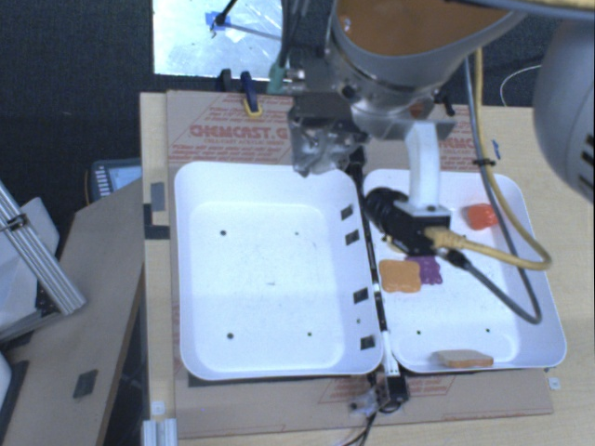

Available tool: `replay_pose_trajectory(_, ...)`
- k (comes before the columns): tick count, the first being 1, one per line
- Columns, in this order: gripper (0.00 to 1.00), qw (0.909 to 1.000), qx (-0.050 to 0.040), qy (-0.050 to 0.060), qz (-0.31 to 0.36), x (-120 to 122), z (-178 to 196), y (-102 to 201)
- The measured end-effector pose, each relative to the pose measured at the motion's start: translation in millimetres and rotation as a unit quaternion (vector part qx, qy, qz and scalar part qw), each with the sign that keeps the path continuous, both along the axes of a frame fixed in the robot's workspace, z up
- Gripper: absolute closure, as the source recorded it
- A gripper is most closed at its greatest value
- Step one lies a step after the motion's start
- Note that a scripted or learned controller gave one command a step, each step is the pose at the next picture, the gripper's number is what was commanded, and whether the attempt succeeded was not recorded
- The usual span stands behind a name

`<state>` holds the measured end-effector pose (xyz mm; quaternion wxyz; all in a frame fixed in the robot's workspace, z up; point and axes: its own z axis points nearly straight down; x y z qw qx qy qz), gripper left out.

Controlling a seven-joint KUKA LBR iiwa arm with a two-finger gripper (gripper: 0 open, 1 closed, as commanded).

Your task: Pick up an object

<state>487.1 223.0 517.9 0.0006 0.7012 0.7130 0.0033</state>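
Observation:
My gripper [318, 152] hangs high over the back edge of the left bin [200, 249], close to the divider between the bins. It is a grey metal head under the big orange-banded wrist. In the right bin [535, 328] lie a flat orange piece [402, 277], a small purple object [429, 268] touching its right side, a red-orange object [481, 216] near the back right, and a tan block [462, 359] at the front edge. All of these lie well to the right of the gripper and lower in the view.
A white bracket [424, 170] with a black cable fitting [402, 221] and yellow and grey cables [507, 258] hangs over the back of the right bin. Blue and yellow clamps [249, 96] sit on the cardboard behind the left bin.

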Motion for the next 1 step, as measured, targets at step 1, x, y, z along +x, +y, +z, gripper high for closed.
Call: replay_pose_trajectory(1,0.00,1.0000,-0.0001,0.000,0.001,-0.1,-0.4,0.1)
